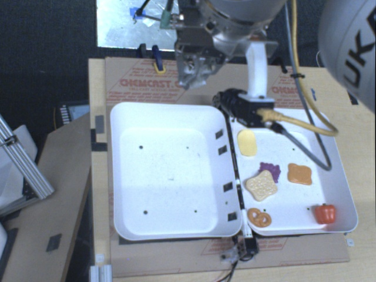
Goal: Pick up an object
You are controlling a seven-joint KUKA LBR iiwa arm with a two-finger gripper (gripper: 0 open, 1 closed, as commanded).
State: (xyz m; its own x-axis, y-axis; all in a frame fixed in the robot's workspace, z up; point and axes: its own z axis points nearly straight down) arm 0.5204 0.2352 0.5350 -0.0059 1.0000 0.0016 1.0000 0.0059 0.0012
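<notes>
Five toy foods in the right bin (338,175), left bin (164,169) bare, gripper (197,75) raised above bench, its grip impossible to tell.

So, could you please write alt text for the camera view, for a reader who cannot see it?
A grey robot arm's gripper hangs above the bench behind two shallow white bins; the right bin holds a yellow block, purple piece, orange toast, tan cracker, brown pretzel and red pepper.

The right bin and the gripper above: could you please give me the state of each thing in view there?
gripper: raised over the bench behind the bins, holding nothing visible
yellow piece: lying in right bin
toast: flat, overlapping purple piece
orange piece: flat
pretzel: flat
red pepper: near front corner
left bin: level
</notes>
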